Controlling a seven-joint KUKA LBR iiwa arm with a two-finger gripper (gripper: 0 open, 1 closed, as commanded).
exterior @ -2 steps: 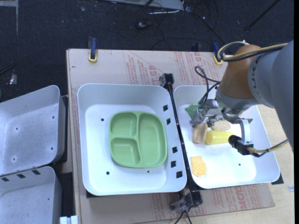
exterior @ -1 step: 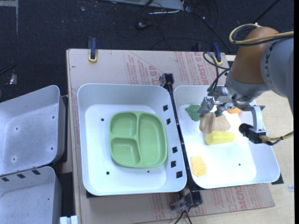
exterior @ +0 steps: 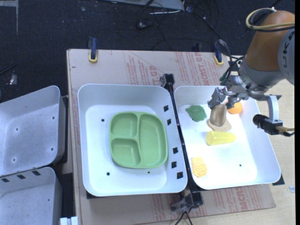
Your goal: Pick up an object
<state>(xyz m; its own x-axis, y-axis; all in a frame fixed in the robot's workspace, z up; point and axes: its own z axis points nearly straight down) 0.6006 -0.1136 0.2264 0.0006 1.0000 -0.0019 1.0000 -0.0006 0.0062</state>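
In the right bin (exterior: 262, 172) lie several small objects. A tan, upright piece (exterior: 218, 117) stands near the bin's back, with a flat base. My gripper (exterior: 218, 98) hangs directly over its top, very close or touching. An orange ball (exterior: 236, 108) sits just right of the tan piece, partly behind the gripper. A dark green piece (exterior: 196, 112) lies to its left. A yellow cylinder (exterior: 220, 138) lies on its side just in front. A small yellow corn-like piece (exterior: 198, 166) rests near the bin's front left.
The left bin (exterior: 89, 125) holds a light green divided plate (exterior: 139, 140). A black divider with clips (exterior: 176, 135) runs between the bins. The arm's wrist and a black cable (exterior: 269, 122) hang over the right bin's back right. Spare white bins (exterior: 28, 125) lie off the bench at left.
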